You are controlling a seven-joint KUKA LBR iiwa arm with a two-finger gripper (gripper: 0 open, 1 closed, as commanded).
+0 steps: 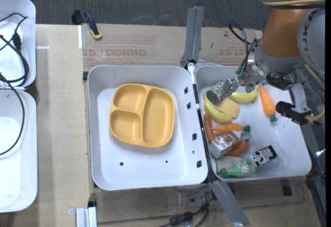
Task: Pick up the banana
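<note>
Bananas lie in the right bin [295, 161], toward its far-left corner: the larger banana [220, 110] curves along the left wall, and a second, smaller banana [244, 97] sits just behind it, close to the far edge. The gripper [241, 78] hangs above that second one, but whether it is wide or narrow I cannot tell, since the wrist hides it from above.

Crowding is the main risk. A small green-and-white packet [223, 89] rests against the upper end of the larger banana, right beside the gripper, and could be caught or dragged instead of the fruit. An orange carrot [267, 102] lies just to the right of the smaller banana and may be nudged. Both bananas are smooth and curved, so a grip off their middle would probably slip. Nearness to the bin wall also leaves little room on that side. The yellow divided plate [142, 115] in the left bin [103, 169] is well apart.
</note>
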